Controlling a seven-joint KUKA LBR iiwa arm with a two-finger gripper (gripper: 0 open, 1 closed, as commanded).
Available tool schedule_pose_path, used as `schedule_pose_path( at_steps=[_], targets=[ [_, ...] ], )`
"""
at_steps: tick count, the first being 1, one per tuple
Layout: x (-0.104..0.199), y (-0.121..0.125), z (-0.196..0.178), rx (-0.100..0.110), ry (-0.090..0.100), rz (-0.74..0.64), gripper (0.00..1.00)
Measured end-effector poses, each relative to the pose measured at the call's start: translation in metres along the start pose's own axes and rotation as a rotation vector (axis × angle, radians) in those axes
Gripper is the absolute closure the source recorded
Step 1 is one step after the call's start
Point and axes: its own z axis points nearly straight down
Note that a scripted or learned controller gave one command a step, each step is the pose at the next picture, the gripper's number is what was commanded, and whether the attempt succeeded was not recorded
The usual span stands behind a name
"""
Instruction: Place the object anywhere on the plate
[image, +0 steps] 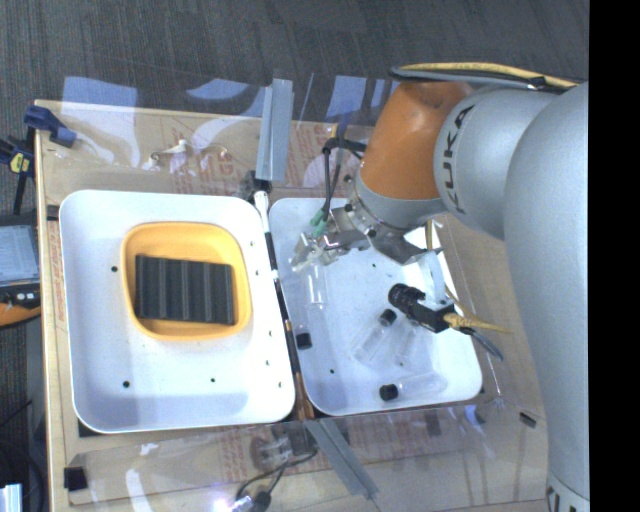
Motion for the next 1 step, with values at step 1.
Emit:
schedule_pose_path(
  at_steps=[1],
  targets=[
    [0.0389, 0.028, 0.0162, -0.002, -0.001, -0.251, 1.0]
  ],
)
